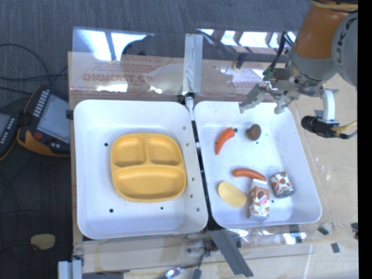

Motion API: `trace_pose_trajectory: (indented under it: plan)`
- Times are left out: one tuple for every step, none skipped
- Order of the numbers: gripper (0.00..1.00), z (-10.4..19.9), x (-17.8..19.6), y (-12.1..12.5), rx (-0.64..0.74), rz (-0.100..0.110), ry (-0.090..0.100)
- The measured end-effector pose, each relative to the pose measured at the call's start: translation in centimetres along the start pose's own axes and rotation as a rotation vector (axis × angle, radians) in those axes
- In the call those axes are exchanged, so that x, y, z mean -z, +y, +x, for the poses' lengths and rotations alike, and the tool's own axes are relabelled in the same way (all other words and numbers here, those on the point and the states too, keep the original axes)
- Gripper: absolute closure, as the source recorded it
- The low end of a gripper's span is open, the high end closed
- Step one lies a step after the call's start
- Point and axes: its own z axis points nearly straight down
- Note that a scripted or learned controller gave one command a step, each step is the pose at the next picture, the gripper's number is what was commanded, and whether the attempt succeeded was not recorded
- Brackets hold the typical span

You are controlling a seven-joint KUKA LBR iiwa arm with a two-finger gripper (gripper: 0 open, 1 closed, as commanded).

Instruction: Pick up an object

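Camera view: your gripper [266,100] hangs with its fingers spread apart, gripping nothing, above the far rim of the right bin [302,156]. Inside that bin you see a brown lump [253,132] just below the gripper, an orange carrot [224,139] to the lump's left, and a sausage [249,173], yellow piece [232,193] and two small cartons [269,193] nearer you.
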Motion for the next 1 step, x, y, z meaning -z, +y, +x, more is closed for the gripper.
trace_pose_trajectory:
  plan:
    - [0.00,-6.48,-15.44,-0.43,-0.235,-0.001,0.001]
